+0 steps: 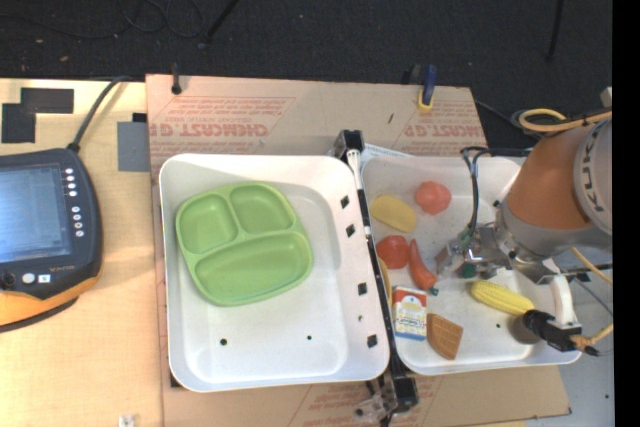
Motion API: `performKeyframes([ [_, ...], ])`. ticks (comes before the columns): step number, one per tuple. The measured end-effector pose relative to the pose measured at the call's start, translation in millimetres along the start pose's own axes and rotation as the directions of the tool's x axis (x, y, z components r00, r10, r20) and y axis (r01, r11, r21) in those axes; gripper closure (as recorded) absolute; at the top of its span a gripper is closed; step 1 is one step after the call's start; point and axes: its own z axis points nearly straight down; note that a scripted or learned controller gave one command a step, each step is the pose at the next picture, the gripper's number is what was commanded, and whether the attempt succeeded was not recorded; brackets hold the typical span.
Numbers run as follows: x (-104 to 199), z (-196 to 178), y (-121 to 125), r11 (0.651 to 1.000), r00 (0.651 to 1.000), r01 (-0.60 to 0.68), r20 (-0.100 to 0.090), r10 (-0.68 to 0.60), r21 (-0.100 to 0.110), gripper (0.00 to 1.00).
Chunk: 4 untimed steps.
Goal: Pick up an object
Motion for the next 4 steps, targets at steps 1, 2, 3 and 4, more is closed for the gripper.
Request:
performKeyframes([
  [1,-5.4,0.9,37.4,1.000,1.000,0.003,0.000,-0.003,0.001,0.00],
  [2,-5.2,-10.9,37.1,1.000,1.000,0.000,-0.003,0.000,0.001,1.00],
  [3,74.4,-15.9,-7.0,1.000,1.000,0.005,-0.002,-0.005,0.007,1.00],
  [4,130.8,-102.7,4.8,1.000,1.000,0.007,-0.002,-0.007,-0.004,1.00],
])
